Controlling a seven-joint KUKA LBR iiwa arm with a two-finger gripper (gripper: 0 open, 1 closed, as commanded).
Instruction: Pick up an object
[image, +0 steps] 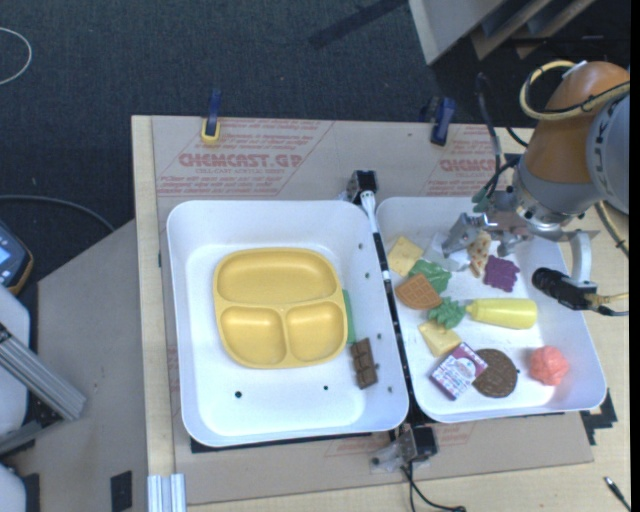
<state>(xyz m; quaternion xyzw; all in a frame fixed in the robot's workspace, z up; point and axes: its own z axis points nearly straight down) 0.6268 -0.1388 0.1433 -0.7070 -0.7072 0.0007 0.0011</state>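
- Over the far part of the right-hand shallow white bin (590, 375), the grey metal two-finger gripper (478, 240) is being held low among small toy foods, just beside a flat purple toy piece (501, 272) and a small tan waffle-like piece (480, 254).
- A miss is being risked: the pieces are lying crowded, with a green leafy toy (432, 273) and a yellow wedge (404, 254) close by, so a neighbour could be nudged or two things pinched together.
- A flat piece could be slipped out of if it is being caught only at an edge.
- The bin's far wall is close, and it could be struck.
- How far the gripper is parted cannot be told; nothing is being seen clearly held.
- Other candidates are lying apart: a yellow corn-like cylinder (503, 313) and a pink lumpy toy (547, 365).
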